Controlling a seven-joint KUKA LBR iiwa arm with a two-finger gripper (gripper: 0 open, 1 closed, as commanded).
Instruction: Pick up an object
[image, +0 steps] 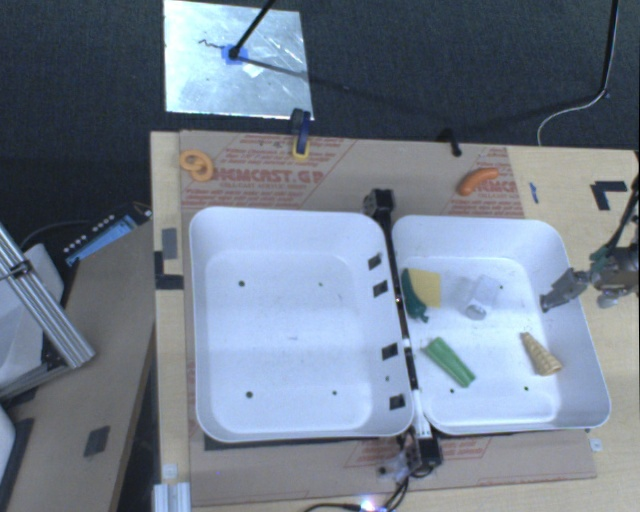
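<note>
We noted the pincer (556, 293), jaw state unreadable, at the right bin's edge; the tan ridged cone (540, 354) lay just below-left, slanting.

This is a robotics lab or test cell. A plywood bench (330, 165) printed with red lettering carries two shallow white bins (290, 330) clipped together at centre frame. Aluminium framing (40, 320) stands at the left edge, cables (590, 95) trail across dark carpet (80, 90) at the upper right, and a foil sheet (235, 60) lies at the top.
</note>
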